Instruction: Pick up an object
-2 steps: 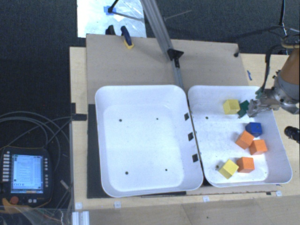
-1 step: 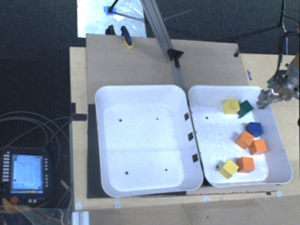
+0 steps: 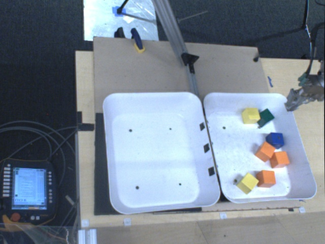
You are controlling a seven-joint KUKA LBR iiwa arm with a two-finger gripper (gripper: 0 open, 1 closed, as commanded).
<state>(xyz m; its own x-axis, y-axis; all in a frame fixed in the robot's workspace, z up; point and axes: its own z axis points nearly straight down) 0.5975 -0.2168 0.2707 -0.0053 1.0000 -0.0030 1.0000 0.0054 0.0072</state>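
The right bin [image 3: 226, 179] holds several small blocks. A yellow block [image 3: 250, 116] lies beside a dark green one [image 3: 265, 117] near the bin's far side. Below them sit a blue block [image 3: 274, 140] and two orange blocks [image 3: 264, 150] [image 3: 280, 159]. Another orange block [image 3: 266, 178] and a second yellow block [image 3: 248, 183] rest near the front. My gripper [image 3: 294, 101] hangs at the right edge of the view, just outside the bin's far right corner, above the bench, with nothing visible in it.
The left bin [image 3: 152, 151] stands next to the right one, joined by black clips [image 3: 206, 148]. A grey pole [image 3: 170, 24] slants over the brown board behind the bins. A teach pendant [image 3: 28, 189] and cables lie at the lower left.
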